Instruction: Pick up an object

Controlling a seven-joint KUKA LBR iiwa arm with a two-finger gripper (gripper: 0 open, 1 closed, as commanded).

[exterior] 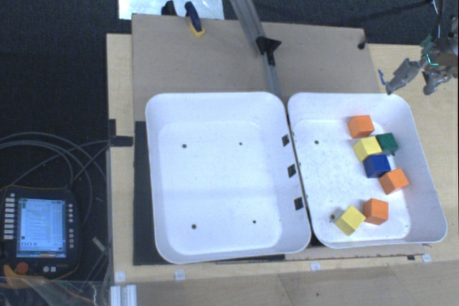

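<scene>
Beyond the right bin's (423, 175) far right corner, the gripper (410, 77) hovers, fingers apparently spread and holding nothing, and could nudge the tightly clustered blocks (374, 154) instead of grasping one.

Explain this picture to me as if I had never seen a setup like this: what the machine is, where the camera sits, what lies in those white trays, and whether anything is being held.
One camera sits above a bench and looks down at a slant. On the bench are two shallow white bins side by side: the left bin and the right bin. The machine is a robot arm that reaches in from the right; its two-finger gripper is at the upper right, outside the bins, with nothing visible between its fingers. The right bin holds small blocks: three orange blocks, two yellow blocks, a green block and a blue block. At the lower left a handheld control screen lies beside the bench.
</scene>
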